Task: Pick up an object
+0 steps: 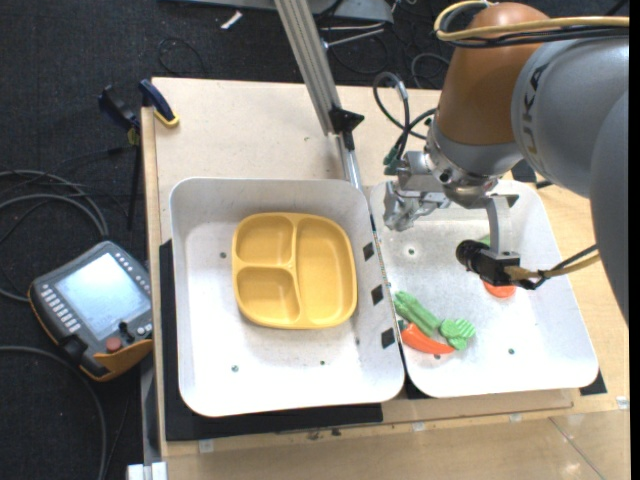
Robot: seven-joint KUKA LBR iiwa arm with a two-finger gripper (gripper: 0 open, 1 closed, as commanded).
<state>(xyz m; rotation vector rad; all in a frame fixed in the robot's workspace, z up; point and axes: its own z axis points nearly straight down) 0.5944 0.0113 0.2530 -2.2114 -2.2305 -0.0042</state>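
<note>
The gripper (402, 211) was seen at twelve o'clock of the green toy (428, 318), its jaw state undeterminable.

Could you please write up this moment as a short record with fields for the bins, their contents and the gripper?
left bin: holds a yellow tray with three compartments
right bin: holds green toys, an orange toy beside them, and a red-orange piece
gripper: over the right bin's far left part, near the divide between bins
held: nothing seen between its fingers
</note>
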